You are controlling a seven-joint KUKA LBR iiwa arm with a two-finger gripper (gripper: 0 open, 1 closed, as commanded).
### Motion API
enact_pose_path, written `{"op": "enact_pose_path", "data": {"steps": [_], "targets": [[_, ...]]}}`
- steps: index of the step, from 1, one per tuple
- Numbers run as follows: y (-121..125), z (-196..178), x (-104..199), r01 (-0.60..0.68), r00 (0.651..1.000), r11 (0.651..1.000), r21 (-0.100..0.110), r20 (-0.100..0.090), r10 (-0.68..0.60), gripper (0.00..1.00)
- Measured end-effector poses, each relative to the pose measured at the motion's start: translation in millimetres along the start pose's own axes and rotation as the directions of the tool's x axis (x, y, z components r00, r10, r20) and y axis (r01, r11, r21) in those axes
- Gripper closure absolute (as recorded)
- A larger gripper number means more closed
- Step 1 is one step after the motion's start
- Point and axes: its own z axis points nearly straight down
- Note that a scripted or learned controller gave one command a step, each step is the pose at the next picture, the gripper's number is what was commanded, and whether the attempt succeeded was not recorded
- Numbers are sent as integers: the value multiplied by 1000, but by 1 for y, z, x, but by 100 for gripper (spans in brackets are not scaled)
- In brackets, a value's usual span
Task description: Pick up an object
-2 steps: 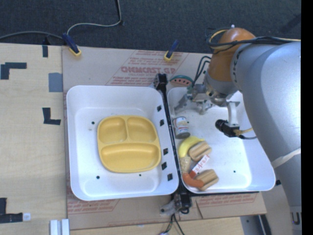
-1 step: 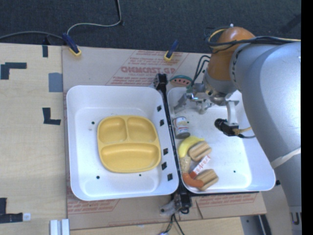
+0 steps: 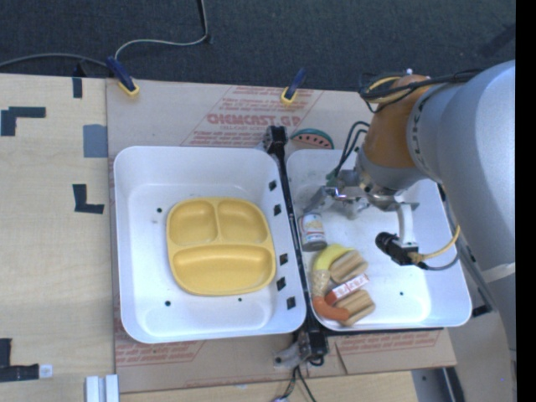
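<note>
Yellow divided plate in left bin; arm over right bin.

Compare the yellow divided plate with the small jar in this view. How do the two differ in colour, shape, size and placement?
The yellow divided plate is plain yellow; the small jar is pale with a label. The plate is wide, flat and split into three compartments, while the jar is a small, narrow container. The plate lies alone in the left bin; the jar sits in the right bin, close above a cluster of toy foods. Both rest on a white bin floor.
</note>
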Motion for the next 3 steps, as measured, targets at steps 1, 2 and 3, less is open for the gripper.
{"op": "enact_pose_path", "data": {"steps": [1,2,3], "targets": [[-69,-1,-9,-1,1000,1000,-2,0,1,0],[-129,-1,-6,-1,1000,1000,-5,2,1,0],[-128,-10,-7,-3,1000,1000,-7,4,3,100]]}}
